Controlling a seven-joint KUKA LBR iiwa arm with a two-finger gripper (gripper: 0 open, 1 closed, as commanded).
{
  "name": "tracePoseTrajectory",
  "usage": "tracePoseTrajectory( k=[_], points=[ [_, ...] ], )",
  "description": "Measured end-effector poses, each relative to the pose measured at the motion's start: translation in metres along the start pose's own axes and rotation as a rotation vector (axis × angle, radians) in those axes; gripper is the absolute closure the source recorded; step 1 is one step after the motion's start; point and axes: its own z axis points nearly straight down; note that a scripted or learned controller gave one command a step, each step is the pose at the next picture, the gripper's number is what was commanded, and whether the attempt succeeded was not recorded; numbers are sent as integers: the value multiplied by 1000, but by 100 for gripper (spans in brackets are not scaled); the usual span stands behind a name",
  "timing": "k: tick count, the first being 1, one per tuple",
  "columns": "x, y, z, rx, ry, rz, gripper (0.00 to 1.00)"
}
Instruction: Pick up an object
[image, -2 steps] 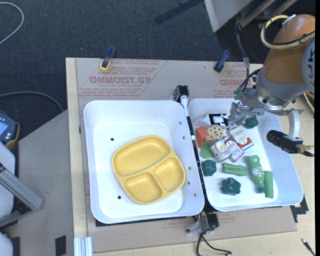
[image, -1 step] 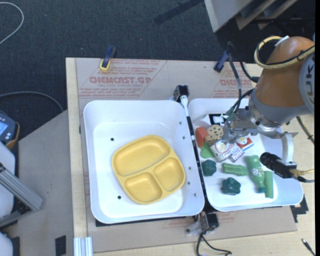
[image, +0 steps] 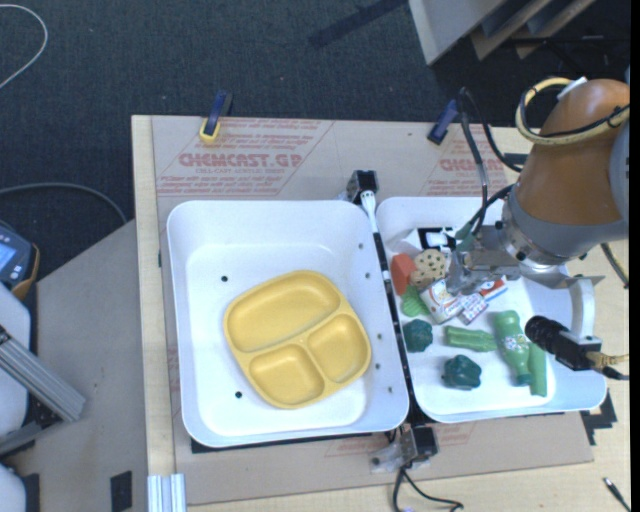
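Brown board covers the tabletop (image: 300, 150), and on it two shallow white bins sit side by side: the left bin (image: 200, 230) carries a yellow divided tray (image: 297, 338), the right bin (image: 580, 395) a clutter of small things. Reaching in from the right, the arm (image: 575, 170) hangs its gripper (image: 462, 272) over the back-left part of that clutter, and whether it is spread or closed I cannot tell. Just beneath and beside it lie a spotted die (image: 431, 264), an orange piece (image: 402, 271) and a small red-and-white packet (image: 452, 298); nearer the front are a long green toy (image: 520, 345) lying slantwise, a dark green lump (image: 462, 371) and a teal one (image: 417, 334). Likely the packet is the nearest target, straight below. Room is tight leftward, where the bin wall stands close.
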Motion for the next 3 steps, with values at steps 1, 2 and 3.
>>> tracePoseTrajectory(
  k=[1,2,3],
  points=[
    [4,1,0,-2,-1,0,100],
    [7,-4,20,2,-1,1,100],
    [-5,0,15,-4,-3,2,100]
  ],
)
